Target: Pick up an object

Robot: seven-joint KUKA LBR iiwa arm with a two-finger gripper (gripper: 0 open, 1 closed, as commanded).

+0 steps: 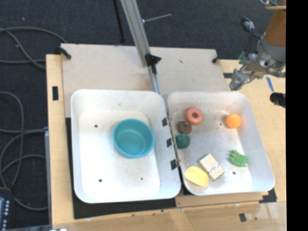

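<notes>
**Operator:** State the candidate objects and their location.

**Technician:** All small candidates lie in the right bin [255,143]. The orange ball [233,121] sits toward the far right side, apart from the rest. The pink ring [194,115] lies near the divider, with a brown piece [184,126] and a teal piece [183,141] just below it in a close column. A green leafy piece [237,158] lies near the right wall. A patterned box [211,166] touches a yellow piece [196,176] at the near edge. The left bin [86,177] holds a teal bowl [133,137].

**Operator:** Gripper status?

**Technician:** The gripper [237,82] hangs above the far right corner of the right bin, outside the rim. Nothing is between the fingers; whether they are spread or closed cannot be told.

**Operator:** Step in hand?

**Technician:** Judged as approach; no object selected. The next move calls for travel inward over the bin, then descent. The orange ball is nearest and stands clear of neighbours, so it offers the cleanest grasp.
</notes>
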